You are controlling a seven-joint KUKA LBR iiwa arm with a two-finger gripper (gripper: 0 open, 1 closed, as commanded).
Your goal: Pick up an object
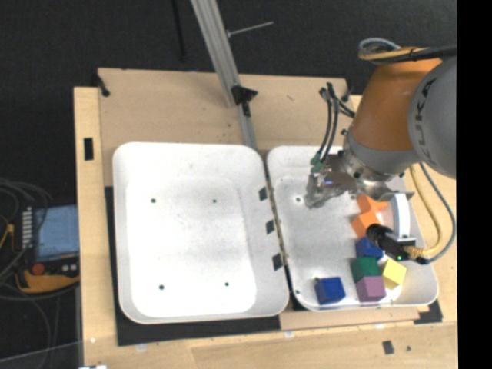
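The claw hangs over the right bin; whether it is wide or narrow, I cannot tell. Well below it lies a blue block, squarish with no clear long axis; further blocks cluster to its lower right.

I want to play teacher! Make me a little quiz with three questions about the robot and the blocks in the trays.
1. True or false: the blue block lies in the left tray.
2. Which block touches the purple block from above in the picture? A) green B) red C) white
3. Fill in: the gripper hangs over the ____ tray.

Key: 1 false, it lies in the right tray. 2 A, the green block. 3 right.
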